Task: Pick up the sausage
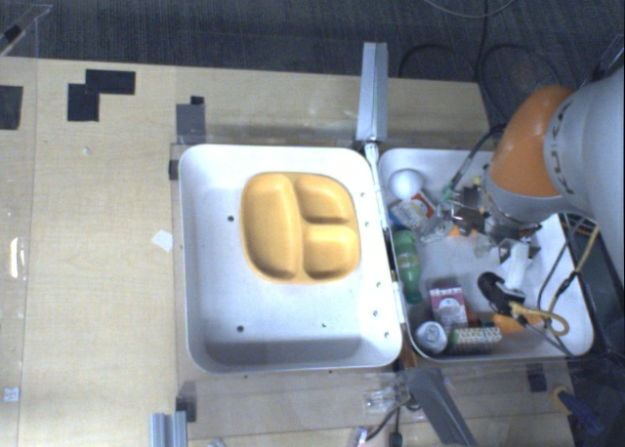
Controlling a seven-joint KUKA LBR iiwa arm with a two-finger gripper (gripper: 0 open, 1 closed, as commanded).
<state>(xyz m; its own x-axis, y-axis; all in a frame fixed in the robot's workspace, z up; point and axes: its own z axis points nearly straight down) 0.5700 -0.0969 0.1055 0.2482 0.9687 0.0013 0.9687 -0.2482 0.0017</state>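
My gripper (467,223) hangs low over the middle of the right bin (576,338), under the grey arm with its orange band (527,147). It sits just right of a colourful packet (415,211). A short orange-brown piece (510,317) lies near the bin's front right, below the gripper; it may be the sausage, but it is too small to be sure. I see nothing held in the gripper.
The right bin also holds a white ball (403,182), a green bottle (406,264), a dark red box (447,301), a round can (431,338) and a green-white pack (476,336). In the left bin (205,269) sits a yellow compartment tray (299,225).
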